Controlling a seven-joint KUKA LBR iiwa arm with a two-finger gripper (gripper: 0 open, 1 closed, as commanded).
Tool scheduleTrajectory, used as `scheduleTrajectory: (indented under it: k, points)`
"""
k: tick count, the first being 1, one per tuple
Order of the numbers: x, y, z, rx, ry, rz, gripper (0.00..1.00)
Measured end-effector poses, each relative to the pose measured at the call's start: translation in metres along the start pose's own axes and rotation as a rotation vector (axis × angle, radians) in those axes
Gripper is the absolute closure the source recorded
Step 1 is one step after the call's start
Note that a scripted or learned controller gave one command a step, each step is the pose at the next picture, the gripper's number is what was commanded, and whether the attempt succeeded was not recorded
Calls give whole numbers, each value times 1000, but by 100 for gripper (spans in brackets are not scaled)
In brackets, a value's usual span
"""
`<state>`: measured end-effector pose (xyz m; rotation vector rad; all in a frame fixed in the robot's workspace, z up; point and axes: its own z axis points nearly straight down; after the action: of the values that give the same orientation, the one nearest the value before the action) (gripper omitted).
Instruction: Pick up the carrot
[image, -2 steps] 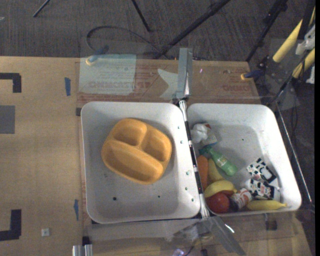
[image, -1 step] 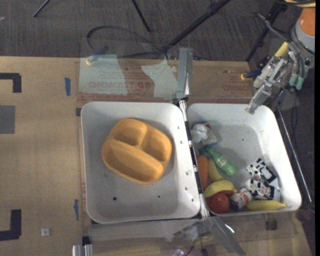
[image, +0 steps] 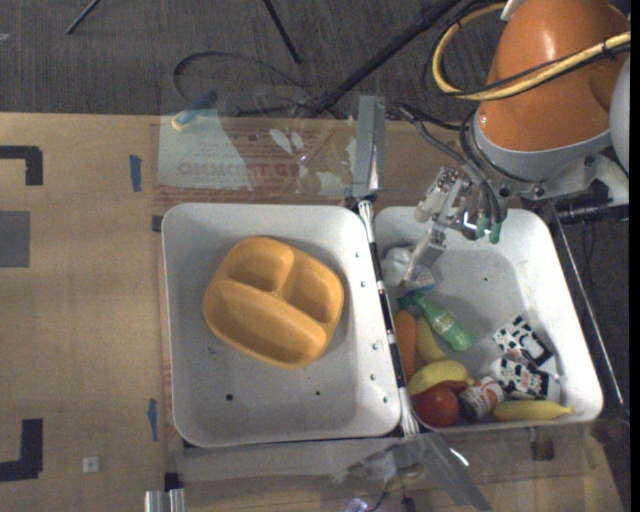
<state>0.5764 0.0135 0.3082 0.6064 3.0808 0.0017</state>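
Plywood bench top (image: 80, 300) carries two shallow white bins side by side, with dark carpet and cables beyond its far edge. Taking the divider between the bins as the landmark, the carrot (image: 405, 343) lies in the right bin (image: 520, 250) right against that divider, about two thirds of the way toward the near end, its length running along the wall. Touching its far tip is a green bottle (image: 440, 322), lying slantwise away from the divider. A yellow banana (image: 437, 375) curves just off the carrot's near end, and a red tomato (image: 437, 405) sits below that, in the near corner by the divider. Further from the divider along the near wall lie a small red-and-white bottle (image: 482, 398), a second banana (image: 530, 409) and a black-and-white cow-patterned carton (image: 522, 362).

The gripper (image: 425, 255) hangs over the far part of the right bin, close to the divider and well apart from the carrot, above a pale whitish object (image: 397, 265). Whether its fingers are parted or closed cannot be told from this angle; nothing is visibly held.

On the other side of the divider, the left bin (image: 200, 400) holds an orange three-compartment plate (image: 273, 300).
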Motion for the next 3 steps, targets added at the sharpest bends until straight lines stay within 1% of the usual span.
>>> scheduleTrajectory:
  k: [1, 2, 3]
  points:
    - [-9, -60, -55, -1, -7, 20, 0]
    - [21, 23, 78, 0, 0, 27, 0]
    - [5, 83, 123, -2, -4, -115, 0]
